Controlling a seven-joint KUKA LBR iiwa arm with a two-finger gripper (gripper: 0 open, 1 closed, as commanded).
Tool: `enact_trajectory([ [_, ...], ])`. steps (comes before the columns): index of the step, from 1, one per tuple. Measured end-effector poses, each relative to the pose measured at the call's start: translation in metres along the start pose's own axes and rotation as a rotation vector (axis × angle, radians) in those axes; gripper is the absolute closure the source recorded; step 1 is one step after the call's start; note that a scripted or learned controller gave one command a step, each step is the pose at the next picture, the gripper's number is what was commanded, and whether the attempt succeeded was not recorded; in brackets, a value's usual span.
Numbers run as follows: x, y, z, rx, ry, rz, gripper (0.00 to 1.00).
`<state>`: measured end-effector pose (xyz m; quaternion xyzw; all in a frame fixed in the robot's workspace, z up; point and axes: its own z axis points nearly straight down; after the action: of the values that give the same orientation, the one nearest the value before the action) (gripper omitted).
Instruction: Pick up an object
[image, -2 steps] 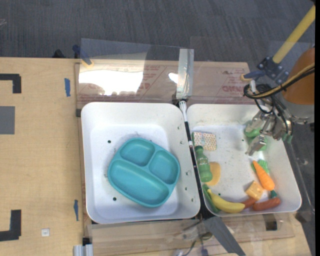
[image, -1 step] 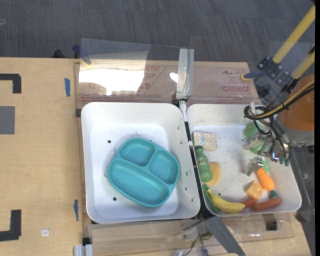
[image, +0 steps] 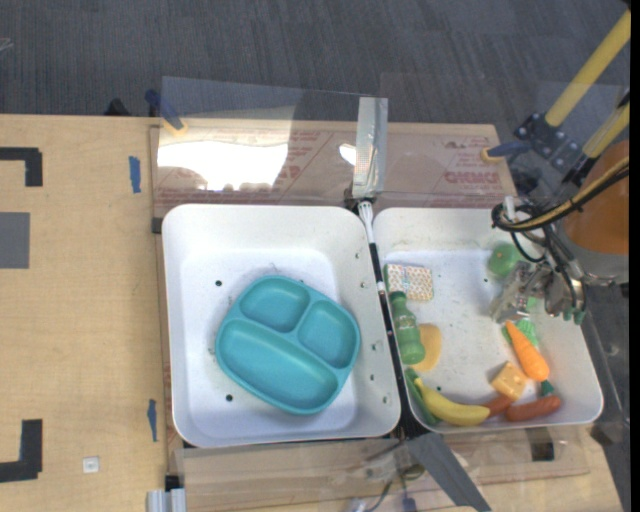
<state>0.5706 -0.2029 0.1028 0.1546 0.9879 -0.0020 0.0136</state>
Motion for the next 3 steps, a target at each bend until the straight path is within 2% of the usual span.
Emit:
enact_trajectory([
  [1, 0.008, 0.164, -0.088, -0.009, 0.014, 0.059, 1.0],
  [2, -0.024, 0.134, -0.083, -0.005, 0.018, -0.342, 1.0],
  [3, -0.034, 0.103, -0.032, -0.014, 0.022, -0.95, 1.0],
])
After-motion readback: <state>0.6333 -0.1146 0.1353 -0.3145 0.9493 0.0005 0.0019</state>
